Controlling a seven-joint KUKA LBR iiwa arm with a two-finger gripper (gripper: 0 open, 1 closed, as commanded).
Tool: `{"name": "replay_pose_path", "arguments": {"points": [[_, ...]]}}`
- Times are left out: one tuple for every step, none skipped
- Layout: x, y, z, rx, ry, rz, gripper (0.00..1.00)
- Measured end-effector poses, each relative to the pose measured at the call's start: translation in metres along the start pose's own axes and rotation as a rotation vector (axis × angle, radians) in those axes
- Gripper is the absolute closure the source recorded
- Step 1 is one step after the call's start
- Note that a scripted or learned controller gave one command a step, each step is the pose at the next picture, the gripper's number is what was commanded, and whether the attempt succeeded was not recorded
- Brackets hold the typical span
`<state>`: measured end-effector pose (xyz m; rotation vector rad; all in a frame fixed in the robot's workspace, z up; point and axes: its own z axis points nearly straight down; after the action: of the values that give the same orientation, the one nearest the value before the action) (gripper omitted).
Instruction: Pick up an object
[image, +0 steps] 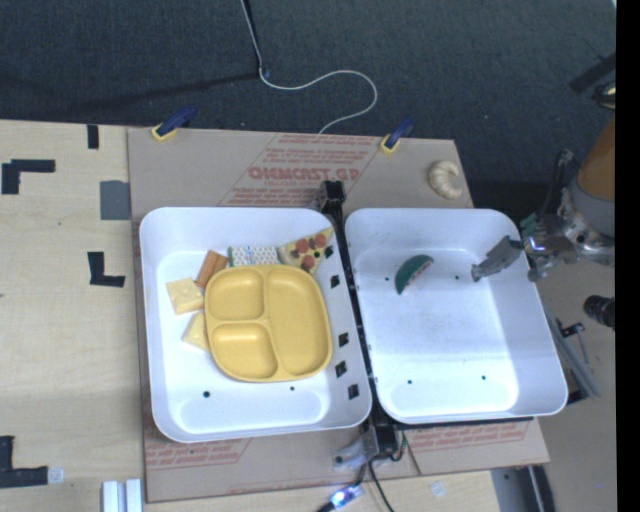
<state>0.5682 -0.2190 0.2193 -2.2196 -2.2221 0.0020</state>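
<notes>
Camera view looks down on a light wooden bench (60, 350) carrying two shallow white bins side by side on a cardboard sheet (290, 165). The left bin (165, 395) holds a yellow divided plate (268, 322) lying flat near its centre. Around the plate's upper and left edges lie several smaller items: a pale yellow square piece (184, 295), an orange-brown stick (211, 266), a patterned flat piece (254, 256) and a pizza-slice-shaped toy (312, 247) close to the bin's upper right corner.

The right bin (450, 395) contains a single green crescent-shaped object (412, 270), lying on the bin floor in its upper middle part, apart from the walls.

The gripper (495, 262) enters from the right of the frame, over the upper right part of the right bin. It sits to the right of the green object and apart from it, nothing visible between the fingers. Whether the fingers are spread or closed cannot be told from this angle.

A beige rounded object (447, 178) rests on the cardboard above the right bin. A white cable (320, 85) loops across the dark floor at the top of the frame.
</notes>
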Motion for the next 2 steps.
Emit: {"name": "replay_pose_path", "arguments": {"points": [[0.006, -0.001, 0.064, 0.006, 0.002, -0.001, 0.00], [0.016, -0.005, 0.124, 0.007, 0.002, -0.001, 0.00]]}}
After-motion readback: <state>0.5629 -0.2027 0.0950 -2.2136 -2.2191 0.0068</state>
